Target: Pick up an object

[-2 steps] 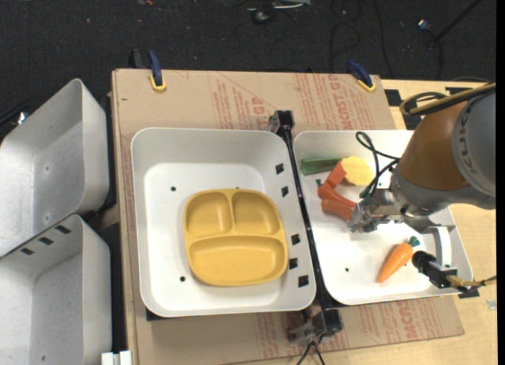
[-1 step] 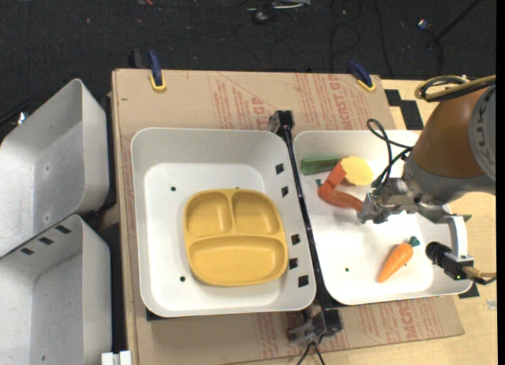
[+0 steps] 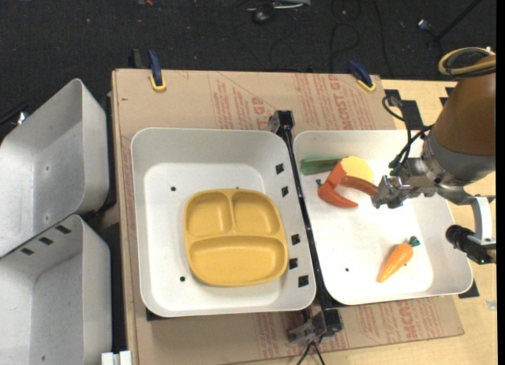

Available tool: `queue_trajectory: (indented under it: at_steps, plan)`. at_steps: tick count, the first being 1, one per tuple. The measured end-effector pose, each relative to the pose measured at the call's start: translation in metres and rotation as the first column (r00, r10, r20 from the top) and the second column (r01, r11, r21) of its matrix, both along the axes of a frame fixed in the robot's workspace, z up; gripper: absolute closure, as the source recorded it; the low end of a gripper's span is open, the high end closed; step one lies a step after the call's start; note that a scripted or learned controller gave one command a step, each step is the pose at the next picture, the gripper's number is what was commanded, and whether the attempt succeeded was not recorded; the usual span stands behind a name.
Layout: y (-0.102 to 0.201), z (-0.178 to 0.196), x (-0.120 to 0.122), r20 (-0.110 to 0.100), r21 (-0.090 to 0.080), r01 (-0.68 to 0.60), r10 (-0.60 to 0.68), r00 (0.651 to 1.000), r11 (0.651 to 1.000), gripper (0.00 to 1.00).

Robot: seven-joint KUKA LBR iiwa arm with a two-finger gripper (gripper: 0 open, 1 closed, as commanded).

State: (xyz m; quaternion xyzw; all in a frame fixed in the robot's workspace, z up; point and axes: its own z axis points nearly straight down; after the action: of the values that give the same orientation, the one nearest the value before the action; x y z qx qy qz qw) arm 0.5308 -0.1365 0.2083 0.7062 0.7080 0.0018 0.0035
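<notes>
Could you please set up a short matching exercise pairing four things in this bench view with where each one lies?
Things:
1. yellow divided tray
2. carrot
3. red curved piece
4. gripper

Places:
A. front part of the right bin, lying alone
B. low in the right bin, just right of the red curved piece
C. middle of the left bin
D. rear left of the right bin, beside a yellow piece

Pairs: 1-C, 2-A, 3-D, 4-B

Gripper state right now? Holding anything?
Gripper: low in the right bin, at the end of the red curved piece; cannot be told whether it is open, closed or holding.
</notes>
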Motion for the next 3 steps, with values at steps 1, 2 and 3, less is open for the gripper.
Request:
queue_trajectory:
  at_steps: [1, 2, 3]
  plan:
    - [0.0, 0.053, 0.001, -0.001, 0.0, -0.001, 0.001, 1.0, 1.0, 1.0]
    - [0.046, 0.054, 0.002, -0.007, 0.003, -0.005, 0.005, 1.0, 1.0, 1.0]
    - [0.097, 0.052, -0.013, -0.01, 0.004, -0.005, 0.005, 1.0, 1.0, 1.0]
